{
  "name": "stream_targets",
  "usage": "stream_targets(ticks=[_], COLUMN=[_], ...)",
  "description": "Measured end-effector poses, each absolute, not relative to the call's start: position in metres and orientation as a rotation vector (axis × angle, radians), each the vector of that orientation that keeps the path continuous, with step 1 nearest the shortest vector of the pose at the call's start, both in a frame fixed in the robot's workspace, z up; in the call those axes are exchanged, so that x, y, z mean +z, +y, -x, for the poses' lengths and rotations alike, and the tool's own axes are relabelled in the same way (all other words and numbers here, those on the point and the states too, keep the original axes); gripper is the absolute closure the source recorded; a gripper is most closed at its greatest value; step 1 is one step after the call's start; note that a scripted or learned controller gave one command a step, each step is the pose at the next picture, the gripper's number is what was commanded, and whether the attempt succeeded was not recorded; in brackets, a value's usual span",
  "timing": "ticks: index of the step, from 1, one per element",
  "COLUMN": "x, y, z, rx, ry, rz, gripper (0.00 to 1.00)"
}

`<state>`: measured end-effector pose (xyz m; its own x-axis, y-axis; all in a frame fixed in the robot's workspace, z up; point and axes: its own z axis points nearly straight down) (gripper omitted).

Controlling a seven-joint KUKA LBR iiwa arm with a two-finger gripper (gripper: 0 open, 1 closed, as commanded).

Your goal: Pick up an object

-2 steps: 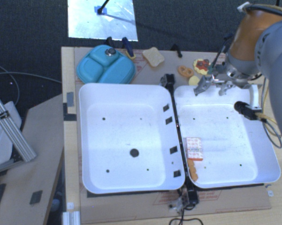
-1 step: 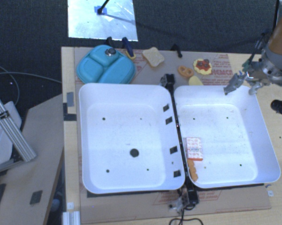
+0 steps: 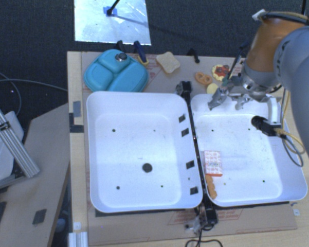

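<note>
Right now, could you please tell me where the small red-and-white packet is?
The red-and-white packet lies in the right bin, near its left wall, just above a small orange item.

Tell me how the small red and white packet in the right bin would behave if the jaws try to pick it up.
The red and white packet lies flat on the right bin floor, so it is probably thin, light and hard to get under. It would likely slide when pushed, since the floor looks smooth. It sits near the bin's left wall, which may crowd one side of a grasp.

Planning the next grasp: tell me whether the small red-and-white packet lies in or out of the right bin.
In: the packet lies flat on the right bin floor, near its left wall.
</note>
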<state>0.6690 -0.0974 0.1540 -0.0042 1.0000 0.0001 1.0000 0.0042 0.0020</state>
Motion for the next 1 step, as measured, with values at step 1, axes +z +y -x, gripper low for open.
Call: stream_targets(ticks=[1], x=[0.1873], y=[0.0114], z=[-0.6700], rx=[0.012], ry=[2.236], rz=[-2.204], gripper=[0.00])
